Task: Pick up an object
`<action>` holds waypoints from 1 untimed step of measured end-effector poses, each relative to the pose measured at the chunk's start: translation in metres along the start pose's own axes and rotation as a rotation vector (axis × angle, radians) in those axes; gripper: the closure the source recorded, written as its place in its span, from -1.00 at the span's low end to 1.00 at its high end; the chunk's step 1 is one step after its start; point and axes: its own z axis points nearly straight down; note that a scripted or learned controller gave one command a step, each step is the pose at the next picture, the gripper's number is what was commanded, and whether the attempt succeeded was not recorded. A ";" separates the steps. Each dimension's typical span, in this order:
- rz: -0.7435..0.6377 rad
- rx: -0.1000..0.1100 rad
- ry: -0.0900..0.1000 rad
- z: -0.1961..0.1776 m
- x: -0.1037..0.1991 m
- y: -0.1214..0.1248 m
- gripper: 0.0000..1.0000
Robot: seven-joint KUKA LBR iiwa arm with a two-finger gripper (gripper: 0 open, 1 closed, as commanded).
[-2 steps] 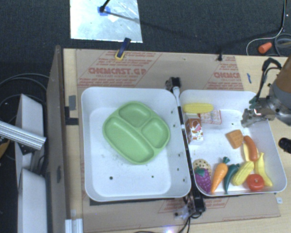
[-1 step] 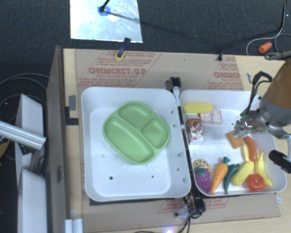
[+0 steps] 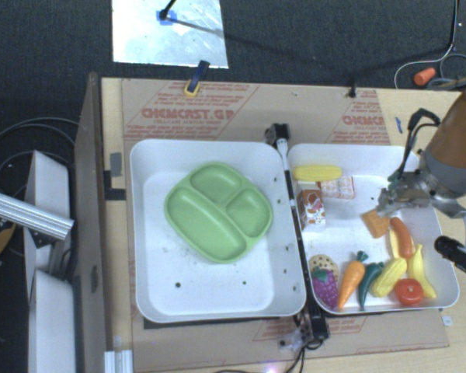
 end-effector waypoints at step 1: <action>-0.005 0.004 0.003 -0.007 0.080 -0.020 1.00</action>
